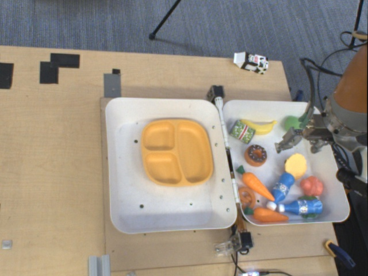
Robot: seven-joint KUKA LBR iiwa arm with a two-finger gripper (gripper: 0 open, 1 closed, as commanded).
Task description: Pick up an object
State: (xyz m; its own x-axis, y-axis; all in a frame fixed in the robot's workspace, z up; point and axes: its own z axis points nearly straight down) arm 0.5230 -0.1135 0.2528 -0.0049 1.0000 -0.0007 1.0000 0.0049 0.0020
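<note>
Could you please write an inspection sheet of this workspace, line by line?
Surface: wooden bench bearing two white bins side by side.
Job's things: right bin holds a banana, green can, chocolate donut, yellow lemon, carrot, two blue bottles, red fruit.
Clutter: left bin holds an orange divided plate; small black-and-white toy at the bench's far edge.
Gripper: gripper hovers over the right bin, above the lemon, holding nothing.
Cables: black cables at right.
Surroundings: blue-grey carpet.
</note>
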